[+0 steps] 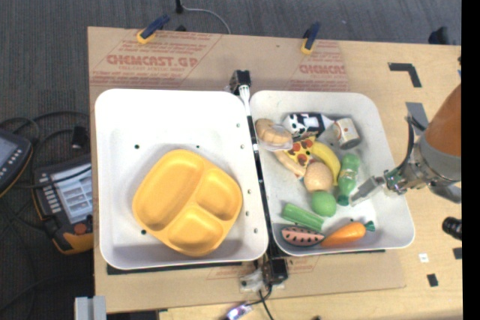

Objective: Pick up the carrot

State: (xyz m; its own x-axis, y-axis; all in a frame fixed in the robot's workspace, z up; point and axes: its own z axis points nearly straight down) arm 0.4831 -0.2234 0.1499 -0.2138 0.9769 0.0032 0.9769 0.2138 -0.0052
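In the right bin [390,161], at its 5 o'clock corner, I see the carrot [346,233] lying flat, green top pointing to 3 o'clock, just beside the watermelon slice [302,237]. The hand [369,187] sits at the bin's 3 o'clock side, above the carrot and apart from it; I can't tell its grip state. Yellow tray [187,200] is in the left bin [120,116].
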